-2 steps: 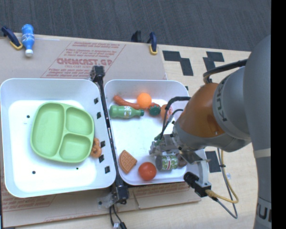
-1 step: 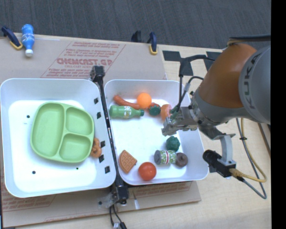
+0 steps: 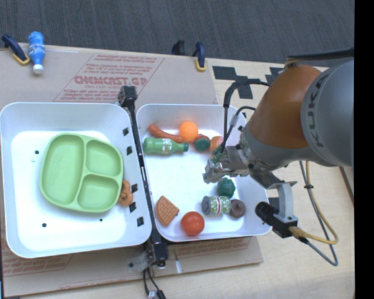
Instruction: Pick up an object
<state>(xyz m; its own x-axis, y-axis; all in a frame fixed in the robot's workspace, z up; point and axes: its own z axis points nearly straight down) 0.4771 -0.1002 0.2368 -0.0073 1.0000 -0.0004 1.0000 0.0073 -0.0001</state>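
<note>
Pincer [image 3: 215,170] low inside the right bin [image 3: 174,185], just above a dark green toy [image 3: 226,186]; finger state impossible to tell from here. Below that toy, a small can [image 3: 216,205] touching a brown doughnut [image 3: 237,208]. Left of the can, a red tomato [image 3: 192,223] and a waffle [image 3: 166,210].

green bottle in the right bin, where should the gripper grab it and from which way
Probably across the middle of its body, coming straight down. The green bottle lies on its side, long axis running left-right in the camera view, cap end toward the right. Its front side faces bare bin floor, but the carrot lies close behind it, so the far finger has little room. The gripper is over the bin's right part.
</note>
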